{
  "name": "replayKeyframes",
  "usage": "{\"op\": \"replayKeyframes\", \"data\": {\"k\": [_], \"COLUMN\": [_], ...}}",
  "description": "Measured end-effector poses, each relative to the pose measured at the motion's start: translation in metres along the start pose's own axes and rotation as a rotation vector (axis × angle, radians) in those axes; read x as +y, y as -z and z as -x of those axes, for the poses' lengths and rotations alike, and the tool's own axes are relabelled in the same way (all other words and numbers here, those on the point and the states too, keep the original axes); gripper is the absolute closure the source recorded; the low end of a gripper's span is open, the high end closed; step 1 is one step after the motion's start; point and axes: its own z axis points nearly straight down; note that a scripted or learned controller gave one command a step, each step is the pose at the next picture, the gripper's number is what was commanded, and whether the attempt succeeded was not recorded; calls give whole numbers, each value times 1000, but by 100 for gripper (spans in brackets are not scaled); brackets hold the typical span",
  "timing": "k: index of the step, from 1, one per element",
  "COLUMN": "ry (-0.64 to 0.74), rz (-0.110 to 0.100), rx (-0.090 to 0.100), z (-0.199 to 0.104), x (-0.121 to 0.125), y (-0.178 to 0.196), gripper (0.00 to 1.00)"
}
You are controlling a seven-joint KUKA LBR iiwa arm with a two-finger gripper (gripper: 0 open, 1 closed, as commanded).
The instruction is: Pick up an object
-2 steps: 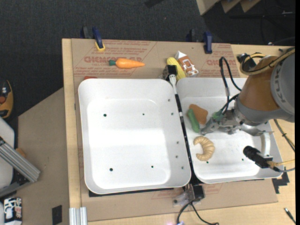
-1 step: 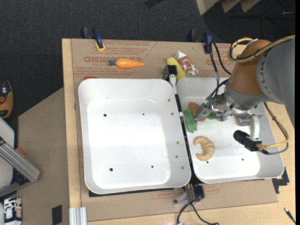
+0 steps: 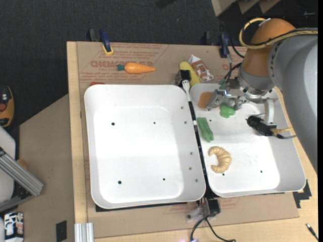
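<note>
From the overhead camera you see the grey arm with its orange band (image 3: 265, 34) reaching in from the right over the right-hand shallow white bin (image 3: 267, 180). Its gripper (image 3: 225, 99) sits low at the bin's far end, just above a small bright-green object (image 3: 227, 112); you cannot tell whether the claw is released or clenched. Beside it lies a brown rounded item (image 3: 204, 100). A green oblong piece (image 3: 205, 128) rests by the bin's left wall, a tan croissant-shaped toy (image 3: 220, 159) nearer you. An orange plastic carrot (image 3: 137, 68) lies on the cardboard beyond the left white bin (image 3: 101, 185).
</note>
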Motion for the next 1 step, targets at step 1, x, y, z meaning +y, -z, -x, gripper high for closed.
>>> {"op": "replayKeyframes", "data": {"k": [1], "ry": [-1], "rz": [1], "rx": [-2], "z": [1], "x": [-1], "y": [13], "gripper": [100]}}
